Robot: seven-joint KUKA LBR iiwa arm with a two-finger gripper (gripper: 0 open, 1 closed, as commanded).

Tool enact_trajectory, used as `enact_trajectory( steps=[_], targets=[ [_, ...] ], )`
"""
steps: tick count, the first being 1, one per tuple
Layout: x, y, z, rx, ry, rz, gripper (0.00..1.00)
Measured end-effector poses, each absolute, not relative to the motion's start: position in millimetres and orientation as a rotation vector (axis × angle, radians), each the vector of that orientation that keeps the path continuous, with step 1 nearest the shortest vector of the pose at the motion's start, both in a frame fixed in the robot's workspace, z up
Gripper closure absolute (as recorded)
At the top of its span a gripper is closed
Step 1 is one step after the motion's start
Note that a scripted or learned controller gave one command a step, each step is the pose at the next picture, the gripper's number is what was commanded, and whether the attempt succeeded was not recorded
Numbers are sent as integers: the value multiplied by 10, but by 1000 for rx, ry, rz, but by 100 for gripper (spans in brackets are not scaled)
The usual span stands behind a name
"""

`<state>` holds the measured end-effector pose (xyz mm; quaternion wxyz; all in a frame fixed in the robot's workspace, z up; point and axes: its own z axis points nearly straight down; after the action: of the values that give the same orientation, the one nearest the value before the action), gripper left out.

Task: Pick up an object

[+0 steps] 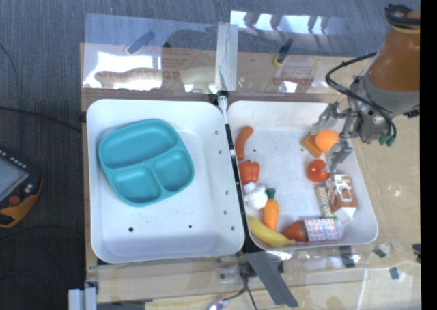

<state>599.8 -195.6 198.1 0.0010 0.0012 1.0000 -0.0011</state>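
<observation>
Reading from left to right: the left shallow white plastic bin (pixel 205 227) is carrying only a teal three-compartment plastic tray (pixel 145 160), which is lying slightly turned toward the bin's upper left, so nothing graspable is waiting there apart from the tray itself. The right shallow white plastic bin (pixel 287 158) is holding the candidates, most of them crowding against its walls: an orange toy sausage (pixel 243 141) and a red toy pepper (pixel 250 171) are lying along the divider, with a white garlic-shaped toy (pixel 257 197), a small orange toy carrot (pixel 271 211) and a yellow toy banana (pixel 268 233) below them; a red toy tomato (pixel 316 169), a printed snack packet (pixel 339 192) and a labelled cylindrical can (pixel 318 229) are sitting toward the right and lower walls. I am hanging my two-finger gripper (pixel 339 139) over the bin's upper right, because the round orange toy fruit (pixel 326 140) on an orange block (pixel 311 145) is resting there, right at the fingers. My fingers are spread apart on either side of that fruit and are holding nothing. I judge the fruit the likeliest pick, though its round form could slip out as I close.
</observation>
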Motion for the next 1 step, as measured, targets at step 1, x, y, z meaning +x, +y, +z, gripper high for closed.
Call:
enact_trajectory(
  steps=[1],
  targets=[
    [6082,-2112,958,54,3136,-4,0]
  ],
)
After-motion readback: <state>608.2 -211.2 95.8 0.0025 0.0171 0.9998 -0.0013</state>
